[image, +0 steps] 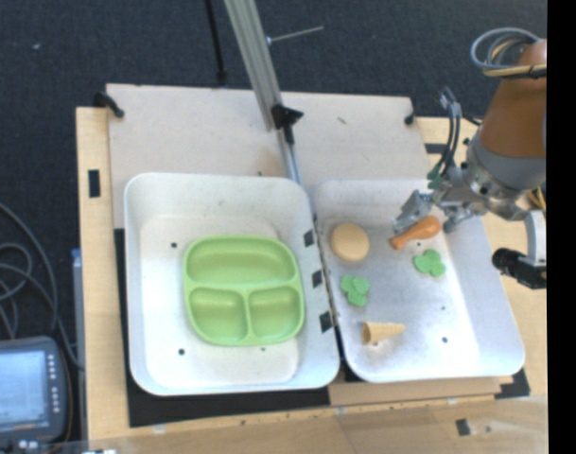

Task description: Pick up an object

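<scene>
Two white bins sit side by side on the wooden worktop (pixel 221 126), and the action is all on the right. The left bin (pixel 155 206) carries a green divided plate (pixel 242 288) with three compartments, lying flat near the middle. Over in the right bin (pixel 486 339) we have a spread of toy food: a round tan bun (pixel 349 241) near the bin's left wall, a green broccoli-like piece (pixel 355 290) just below it, an ice cream cone (pixel 382 331) lying on its side lower down, and a second green piece (pixel 428 264) further right.

Now the carrot (pixel 415 231), orange and tilted, sits at the upper middle of the right bin, and the gripper (pixel 429 208) is right on top of it. The grey arm (pixel 510 130) with its orange band reaches in from the right, wrist angled down over the bin's far edge. The fingers are down around the carrot's upper end, but whether they are clamped on it or merely beside it, I cannot tell from this angle.

A slanted metal pole (pixel 254 55) rises from behind the bins, its clamp at the seam between them.
</scene>
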You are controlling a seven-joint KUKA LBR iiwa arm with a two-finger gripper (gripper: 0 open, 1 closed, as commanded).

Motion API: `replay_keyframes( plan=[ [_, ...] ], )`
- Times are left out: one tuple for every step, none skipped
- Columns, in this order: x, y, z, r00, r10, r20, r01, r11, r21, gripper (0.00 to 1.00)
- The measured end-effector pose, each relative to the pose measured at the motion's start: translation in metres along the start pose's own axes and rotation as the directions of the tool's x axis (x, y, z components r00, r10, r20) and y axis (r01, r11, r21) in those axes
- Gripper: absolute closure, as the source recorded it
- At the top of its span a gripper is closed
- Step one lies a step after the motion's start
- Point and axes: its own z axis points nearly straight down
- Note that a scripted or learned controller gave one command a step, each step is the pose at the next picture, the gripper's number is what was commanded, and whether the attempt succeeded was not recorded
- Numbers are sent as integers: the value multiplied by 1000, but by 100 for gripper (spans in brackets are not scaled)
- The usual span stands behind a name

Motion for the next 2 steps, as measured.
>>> replay_keyframes(
  plan=[
    [0,0,0,1000,1,0,-1,1000,0,0],
    [-1,5,61,1000,3,1,-3,1000,6,0]
  ],
)
